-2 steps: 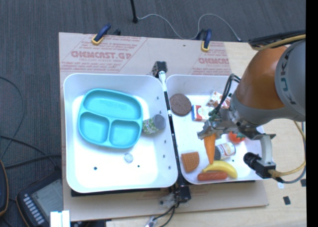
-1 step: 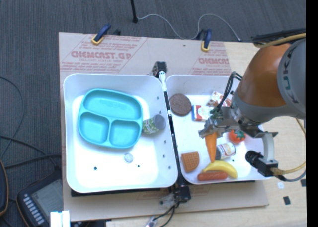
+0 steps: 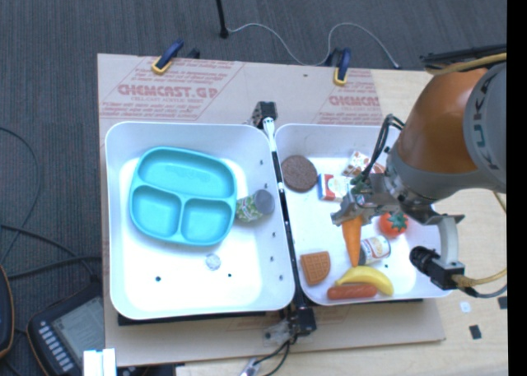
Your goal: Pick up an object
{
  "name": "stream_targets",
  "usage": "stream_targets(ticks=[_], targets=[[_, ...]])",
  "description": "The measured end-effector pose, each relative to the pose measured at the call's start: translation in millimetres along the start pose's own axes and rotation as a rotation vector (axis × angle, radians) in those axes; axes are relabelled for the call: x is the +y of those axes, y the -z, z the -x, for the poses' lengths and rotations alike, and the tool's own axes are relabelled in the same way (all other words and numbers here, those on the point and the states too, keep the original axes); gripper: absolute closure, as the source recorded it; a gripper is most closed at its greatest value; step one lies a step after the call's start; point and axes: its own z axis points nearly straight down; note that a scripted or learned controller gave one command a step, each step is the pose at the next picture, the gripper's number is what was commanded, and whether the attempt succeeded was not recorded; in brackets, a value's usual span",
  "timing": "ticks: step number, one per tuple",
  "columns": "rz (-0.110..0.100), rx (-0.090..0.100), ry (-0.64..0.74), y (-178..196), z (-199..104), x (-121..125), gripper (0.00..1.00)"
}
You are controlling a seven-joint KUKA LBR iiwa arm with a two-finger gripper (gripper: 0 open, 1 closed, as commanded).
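Observation:
My gripper [image 3: 352, 210] hangs low over the middle of the right bin [image 3: 290, 226], directly above the upper end of an orange carrot [image 3: 352, 243] that lies pointing toward the front. The carrot's top is hidden under the gripper, and I cannot tell whether they touch. Around it lie a red tomato [image 3: 394, 224], a small jar [image 3: 376, 247], a banana [image 3: 367, 280], a sausage [image 3: 350, 292], a square cracker [image 3: 314, 266], a brown round cookie [image 3: 299, 173] and a red and white packet [image 3: 332, 188].
The left bin [image 3: 115, 226] holds a blue divided plate [image 3: 183, 196], a greenish lump [image 3: 246, 211], a grey disc [image 3: 263, 200] and a small clear piece [image 3: 212, 262]. The arm's bulk [image 3: 449, 144] covers the right bin's right side. Clamps [image 3: 341, 66] grip the board's back edge.

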Motion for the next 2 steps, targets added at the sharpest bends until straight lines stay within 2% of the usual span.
stream_targets(ticks=[2], targets=[[0.001,-0.001,0.001,19.2,0.0,1.4,1.00]])
